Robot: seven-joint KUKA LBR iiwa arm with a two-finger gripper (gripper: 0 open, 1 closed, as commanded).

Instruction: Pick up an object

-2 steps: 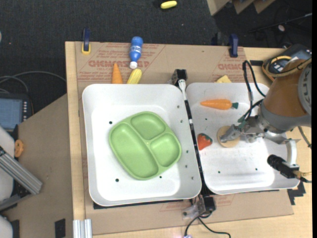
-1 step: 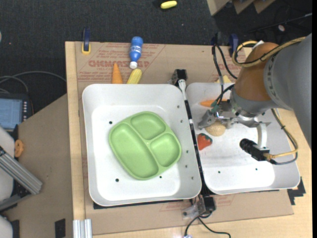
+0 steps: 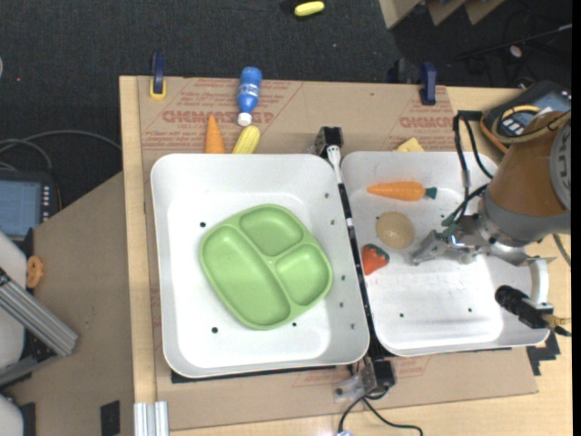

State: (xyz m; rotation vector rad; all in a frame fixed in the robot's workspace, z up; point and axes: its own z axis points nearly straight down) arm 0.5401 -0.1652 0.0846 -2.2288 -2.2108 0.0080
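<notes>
— Green divided plate (image 3: 265, 266) fills the left bin (image 3: 182, 334). Anything lifted?
— Nothing yet. Gripper (image 3: 425, 251), fingers apart, hovers low in the right bin (image 3: 436, 330) just beside the tan ball (image 3: 396, 230), gripping nothing.

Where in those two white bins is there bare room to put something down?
Right white bin: bare along the near side, below the red piece. Crowded farther back around the orange carrot, tan ball and gripper. Left white bin: bare margins around the green divided plate.
</notes>
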